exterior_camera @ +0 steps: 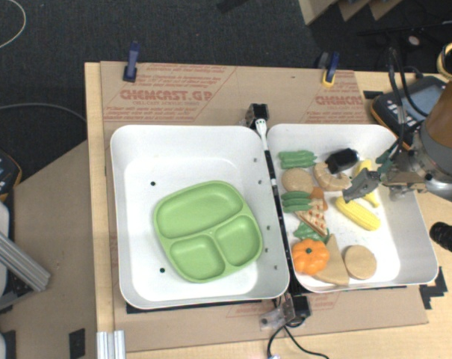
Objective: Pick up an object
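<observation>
My gripper (358, 188) reaches in from the right and hangs low over the middle of the right bin (412, 234). Just below and beside it lies a yellow corn cob (360, 215). To its left lie a tan potato-like piece (296, 179), two green bean pods (296, 158) (295, 200) and a pizza slice (313, 220). An orange pumpkin (310, 255) and a round tan cookie (359, 261) sit near the bin's front. I see nothing lifted in the gripper.
The left bin (136, 200) holds a green divided plate (207, 230). A black divider strip (269, 167) runs between the bins. Clamps (131, 62) (329, 68) stand at the board's far edge. Cables and equipment sit at the right.
</observation>
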